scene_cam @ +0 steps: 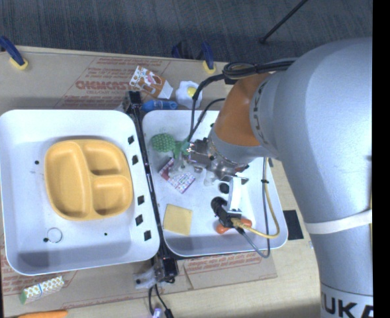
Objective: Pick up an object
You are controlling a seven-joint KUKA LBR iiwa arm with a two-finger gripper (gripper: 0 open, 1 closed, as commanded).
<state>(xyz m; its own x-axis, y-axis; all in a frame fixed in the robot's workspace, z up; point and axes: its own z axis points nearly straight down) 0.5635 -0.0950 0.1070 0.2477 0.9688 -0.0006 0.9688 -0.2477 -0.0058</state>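
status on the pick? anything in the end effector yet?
Done: the arm has reached over the right bin. In hand: the end effector sits low near the green object and the patterned packet; whether it holds anything cannot be told from this view. Left: a confirmed grasp and lift. The yellow square lies flat in the right bin, and the yellow divided tray sits in the left bin.

In the right bin (274, 234) you see a green ball (161, 142) far left, a patterned packet (179, 179) just nearer, a flat yellow square (177, 219) near, and an orange piece (231, 226) right.
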